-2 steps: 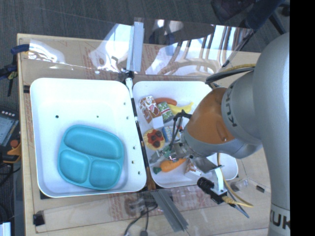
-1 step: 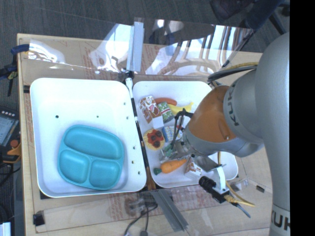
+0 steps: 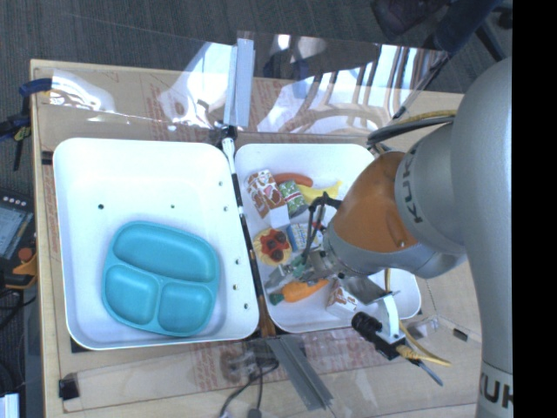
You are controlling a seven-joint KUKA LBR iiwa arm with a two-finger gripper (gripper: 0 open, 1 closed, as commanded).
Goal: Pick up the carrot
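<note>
Now, carrot (image 3: 300, 292): just beneath my gripper (image 3: 306, 268).
Grip state: cannot tell.
Risk: neighbouring clutter snagged instead.

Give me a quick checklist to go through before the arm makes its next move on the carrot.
1. Carrot in view, near the front of the right bin: ok.
2. Carrot between the claw's tips: cannot tell; the arm's wrist covers the claw.
3. Carrot free of clutter: not ok; other toy foods crowd close beside it.
4. Carrot lifted off the bin floor: not ok; it appears to lie flat.
5. Blue tray resting in the left bin, apart from the arm: ok.
</note>
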